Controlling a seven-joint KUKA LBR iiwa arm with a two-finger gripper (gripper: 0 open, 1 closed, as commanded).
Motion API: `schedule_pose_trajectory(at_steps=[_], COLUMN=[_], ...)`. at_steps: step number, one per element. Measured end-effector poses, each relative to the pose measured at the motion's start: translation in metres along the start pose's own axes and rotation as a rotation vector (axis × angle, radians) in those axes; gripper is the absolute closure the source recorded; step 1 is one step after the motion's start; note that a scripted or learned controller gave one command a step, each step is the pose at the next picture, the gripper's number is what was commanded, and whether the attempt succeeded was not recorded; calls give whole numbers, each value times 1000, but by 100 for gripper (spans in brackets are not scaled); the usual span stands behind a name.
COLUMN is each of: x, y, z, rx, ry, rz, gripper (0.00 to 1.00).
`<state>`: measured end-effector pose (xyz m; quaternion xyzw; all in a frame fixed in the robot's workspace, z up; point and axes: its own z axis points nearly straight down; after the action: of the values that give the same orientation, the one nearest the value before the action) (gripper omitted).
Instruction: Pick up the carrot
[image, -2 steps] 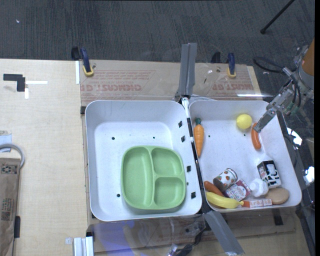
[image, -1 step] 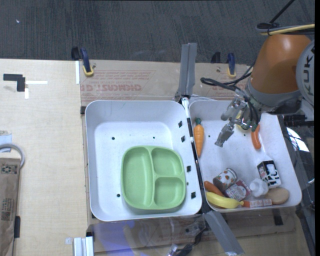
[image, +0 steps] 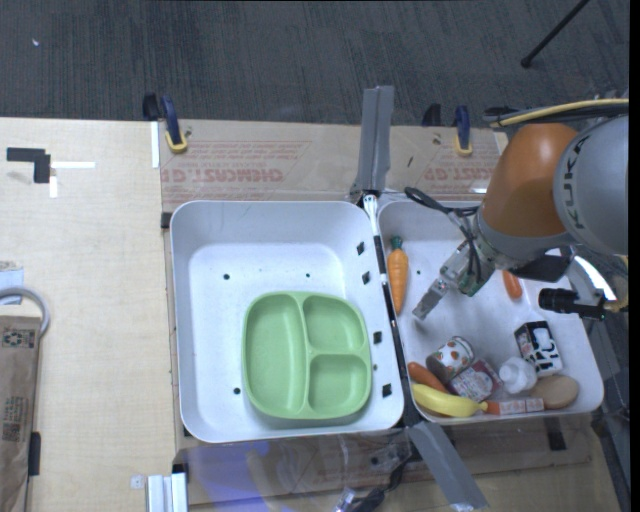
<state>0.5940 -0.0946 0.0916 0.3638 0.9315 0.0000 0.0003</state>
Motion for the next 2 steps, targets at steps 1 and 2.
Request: schedule_pose_trajectory(at_steps=[1, 2], x=[-1, 5], y=[0, 58], z=[-9, -235], rx=[-1, 0], ry=[-1, -2], rz=[2, 128], gripper=[100, 100])
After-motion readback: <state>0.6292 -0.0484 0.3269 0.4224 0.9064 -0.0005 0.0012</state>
